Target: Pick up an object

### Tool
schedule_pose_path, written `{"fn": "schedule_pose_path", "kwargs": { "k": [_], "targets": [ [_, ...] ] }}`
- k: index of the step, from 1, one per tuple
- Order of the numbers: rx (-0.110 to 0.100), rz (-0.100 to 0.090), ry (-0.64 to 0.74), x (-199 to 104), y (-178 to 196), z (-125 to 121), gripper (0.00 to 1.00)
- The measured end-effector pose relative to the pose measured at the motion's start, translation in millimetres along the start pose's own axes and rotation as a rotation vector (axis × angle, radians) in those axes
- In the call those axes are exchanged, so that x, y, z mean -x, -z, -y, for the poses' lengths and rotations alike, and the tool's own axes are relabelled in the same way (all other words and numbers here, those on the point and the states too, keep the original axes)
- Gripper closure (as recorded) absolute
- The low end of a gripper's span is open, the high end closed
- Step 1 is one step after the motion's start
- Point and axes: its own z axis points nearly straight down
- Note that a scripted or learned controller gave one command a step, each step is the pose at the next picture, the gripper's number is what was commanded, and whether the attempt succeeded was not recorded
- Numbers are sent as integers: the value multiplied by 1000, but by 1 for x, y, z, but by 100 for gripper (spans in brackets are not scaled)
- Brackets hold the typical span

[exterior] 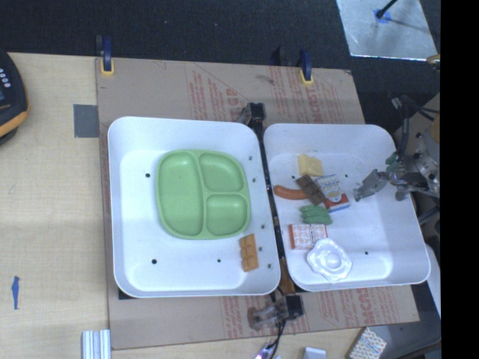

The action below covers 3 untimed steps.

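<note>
Left bin (120,200): green three-section plate (202,193) in the middle, small orange-brown waffle piece (248,251) near the bottom right corner, long axis roughly up-down. Right bin (404,260): clutter bunched on its left half, with a yellow cheese wedge (310,164), a sausage (288,193) lying left-right, a brown bar (310,189) on a diagonal, a green leafy piece (316,214), a red-print card (307,235) and a white fried egg (328,260). Gripper (372,185) over the right side of that bin, well apart from the pile, nothing in it; can't tell how wide it's open.
</note>
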Motion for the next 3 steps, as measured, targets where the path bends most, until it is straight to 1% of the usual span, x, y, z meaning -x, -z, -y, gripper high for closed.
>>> {"fn": "schedule_pose_path", "kwargs": {
  "k": [1, 2, 3],
  "targets": [
    [-5, -3, 7, -59, -107, -33, 0],
    [-2, 1, 3, -54, -90, -32, 100],
    [8, -3, 6, -129, 5, -7, 100]
  ]
}}
